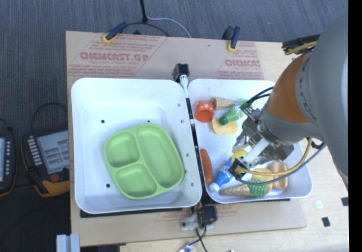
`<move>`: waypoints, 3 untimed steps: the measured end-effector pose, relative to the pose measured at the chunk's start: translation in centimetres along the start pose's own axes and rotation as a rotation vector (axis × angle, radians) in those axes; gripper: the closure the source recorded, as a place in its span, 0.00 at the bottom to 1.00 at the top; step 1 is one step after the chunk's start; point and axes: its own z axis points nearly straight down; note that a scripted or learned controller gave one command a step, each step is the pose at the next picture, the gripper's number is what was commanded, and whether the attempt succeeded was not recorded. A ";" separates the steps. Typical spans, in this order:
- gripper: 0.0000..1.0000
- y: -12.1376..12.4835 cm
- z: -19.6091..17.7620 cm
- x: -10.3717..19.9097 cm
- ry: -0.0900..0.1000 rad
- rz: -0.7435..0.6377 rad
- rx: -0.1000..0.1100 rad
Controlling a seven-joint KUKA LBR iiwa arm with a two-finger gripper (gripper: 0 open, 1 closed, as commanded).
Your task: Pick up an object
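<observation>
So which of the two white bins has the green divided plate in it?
The left bin: the green divided plate lies in it, while the right bin holds small toys under the gripper.

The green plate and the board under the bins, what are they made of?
The green plate looks like smooth plastic: one even colour, soft sheen, moulded into three sections. The board under the bins looks like matte brown cardboard or fibreboard, with red printing; I can't tell which.

The left bin (85,132) holds a green divided tray (144,160). In the right bin (302,186), the gripper (242,161) hangs low over small toys: an orange cup (204,112), a yellow piece (225,126), and what may be a blue-and-white tube (223,177) just beside its tip.
</observation>
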 end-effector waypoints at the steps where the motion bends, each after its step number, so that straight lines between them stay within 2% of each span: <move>1: 0.00 0.0 0.0 0.0 0.000 0.001 0.000; 2: 0.00 -3.6 0.0 2.7 0.000 0.004 0.001; 3: 0.00 0.8 0.0 6.9 -0.001 -0.397 -0.002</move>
